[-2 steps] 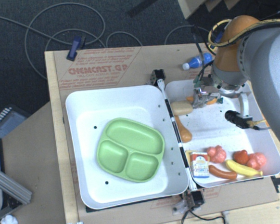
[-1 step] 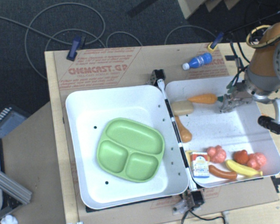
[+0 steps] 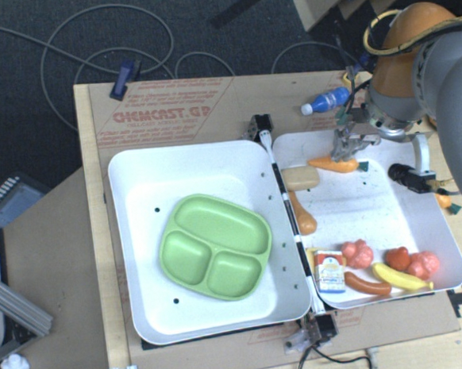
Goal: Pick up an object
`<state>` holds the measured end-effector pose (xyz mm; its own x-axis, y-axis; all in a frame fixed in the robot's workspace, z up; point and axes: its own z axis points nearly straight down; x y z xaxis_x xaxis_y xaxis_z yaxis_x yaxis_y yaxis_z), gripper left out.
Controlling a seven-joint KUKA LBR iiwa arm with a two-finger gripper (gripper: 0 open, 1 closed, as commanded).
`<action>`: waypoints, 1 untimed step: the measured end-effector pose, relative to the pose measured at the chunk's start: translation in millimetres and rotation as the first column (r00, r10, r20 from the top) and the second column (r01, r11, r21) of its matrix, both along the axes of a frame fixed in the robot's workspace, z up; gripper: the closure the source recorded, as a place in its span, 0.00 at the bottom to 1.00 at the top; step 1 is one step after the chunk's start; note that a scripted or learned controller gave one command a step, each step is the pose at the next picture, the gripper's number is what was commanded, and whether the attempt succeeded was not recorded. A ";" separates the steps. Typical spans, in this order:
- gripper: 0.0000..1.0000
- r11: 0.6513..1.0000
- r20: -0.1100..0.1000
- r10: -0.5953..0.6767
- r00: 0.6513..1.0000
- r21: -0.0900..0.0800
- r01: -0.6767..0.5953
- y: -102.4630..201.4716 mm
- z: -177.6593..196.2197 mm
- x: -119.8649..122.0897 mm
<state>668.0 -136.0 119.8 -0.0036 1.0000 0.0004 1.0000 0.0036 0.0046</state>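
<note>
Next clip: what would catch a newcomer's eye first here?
The green divided plate lies in the left bin. In the right bin, the gripper hangs over a carrot near the far edge, while bright toy food crowds the near edge.

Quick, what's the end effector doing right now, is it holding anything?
End effector: down in the right bin, right at the toy carrot; whether it grips the carrot cannot be told.

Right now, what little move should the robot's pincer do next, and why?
Probably a short drop straight down: the pincer hangs just above the toy carrot in the right bin, and nothing shows between its fingers yet.
</note>
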 end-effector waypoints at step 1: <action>1.00 1.000 -0.008 -0.003 1.000 0.000 0.003 0.9 -36.3 -35.3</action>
<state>632.6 -135.1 83.5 -0.0007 1.0000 0.0003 1.0000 0.0007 -0.0032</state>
